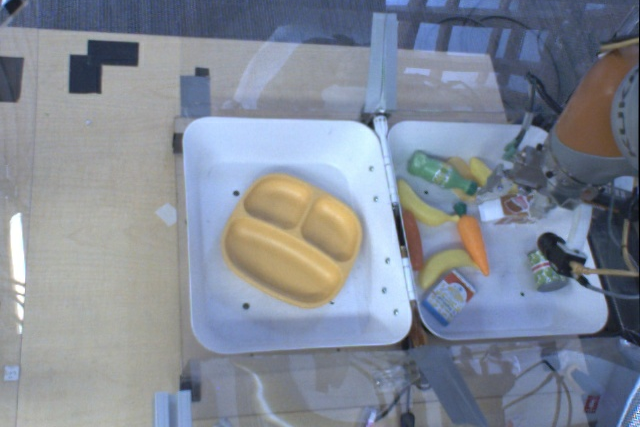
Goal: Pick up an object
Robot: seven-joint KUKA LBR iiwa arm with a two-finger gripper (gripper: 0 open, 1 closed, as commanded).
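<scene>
Two shallow white bins sit side by side on the bench as I view it from the fixed overhead camera. The left bin (200, 245) holds one item: a yellow divided plate (292, 239) with three compartments, lying flat near the bin's middle.

The right bin (590, 315) holds the candidate pick objects. I log them as follows:

1. A green bottle (438, 171) lies on its side in the upper left part of the bin.
2. A yellow banana (422, 206) lies just below the bottle, near the bin's left wall.
3. A second banana (445, 264) lies lower, just above a small carton.
4. An orange carrot (473, 244) lies between the two bananas, tip pointing down.
5. A reddish sausage-shaped item (412, 239) lies along the left wall.
6. The small carton (449, 296), red and white, rests near the bin's lower left corner.
7. A small green-labelled can (545, 270) stands in the right part of the bin.
8. A white packet (505, 208) lies just below the arm's wrist area.

The arm (600, 115) enters from the right, its orange band above the upper right part of the bin. The gripper (522, 177) sits low over the bin's upper middle, close to the white packet and a small yellow item (480, 171). I cannot tell from this view whether the gripper is released or clenched, nor whether any object is grasped.
</scene>
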